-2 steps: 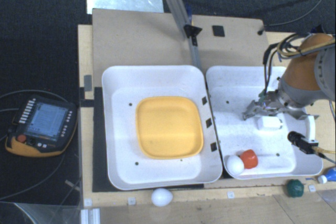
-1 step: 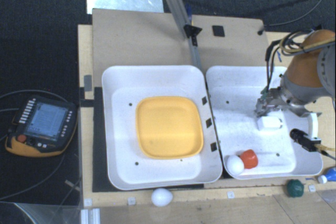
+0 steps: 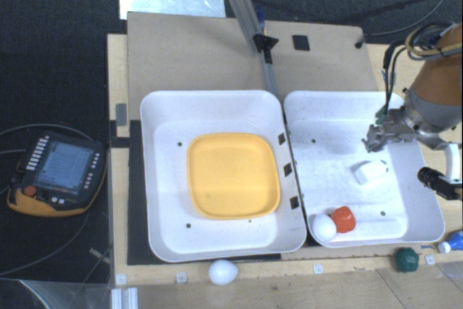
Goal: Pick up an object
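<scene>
A yellow square plate (image 3: 234, 174) lies in the left bin (image 3: 163, 155). In the right bin (image 3: 325, 127) a white block (image 3: 371, 171) rests near the middle right, and an orange cup-like piece (image 3: 343, 219) sits next to a white ball (image 3: 323, 227) at the front left corner. My gripper (image 3: 377, 137) hangs over the right bin's right side, just above and behind the white block, with nothing visible between its fingers.
A white egg-shaped object (image 3: 223, 271) lies on the bench in front of the left bin. A dark green ball (image 3: 406, 259) sits at the front right off the bin. A teach pendant (image 3: 56, 171) lies on the floor at left. A metal pole (image 3: 242, 0) slants behind the bins.
</scene>
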Controlling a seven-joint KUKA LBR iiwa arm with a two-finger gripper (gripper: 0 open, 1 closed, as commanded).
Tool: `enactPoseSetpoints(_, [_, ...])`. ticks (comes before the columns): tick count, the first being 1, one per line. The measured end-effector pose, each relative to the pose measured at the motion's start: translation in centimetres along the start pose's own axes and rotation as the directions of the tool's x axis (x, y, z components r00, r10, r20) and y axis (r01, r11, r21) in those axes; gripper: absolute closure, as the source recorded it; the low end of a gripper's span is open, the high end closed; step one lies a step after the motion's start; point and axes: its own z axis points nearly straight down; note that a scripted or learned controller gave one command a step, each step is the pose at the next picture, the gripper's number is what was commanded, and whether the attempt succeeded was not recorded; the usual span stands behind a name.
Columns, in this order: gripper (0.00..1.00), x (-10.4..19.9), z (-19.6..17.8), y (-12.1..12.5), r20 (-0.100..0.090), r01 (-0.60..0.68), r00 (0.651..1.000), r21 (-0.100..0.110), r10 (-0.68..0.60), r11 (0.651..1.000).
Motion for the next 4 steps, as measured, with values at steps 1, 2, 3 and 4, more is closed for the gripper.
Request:
enactPoseSetpoints(1, [1.00,0.0,-4.7,0.1,0.000,0.001,1.000,0.001,-0.001,1.000])
enactPoseSetpoints(2, [1.00,5.7,-5.3,0.0,-0.003,0.005,1.000,0.004,-0.005,1.000])
enactPoseSetpoints(3, [1.00,11.0,-6.6,0.7,-0.003,0.006,1.000,0.004,-0.006,1.000])
enactPoseSetpoints(4, [1.00,15.2,-6.8,1.9,-0.003,0.005,1.000,0.005,-0.005,1.000])
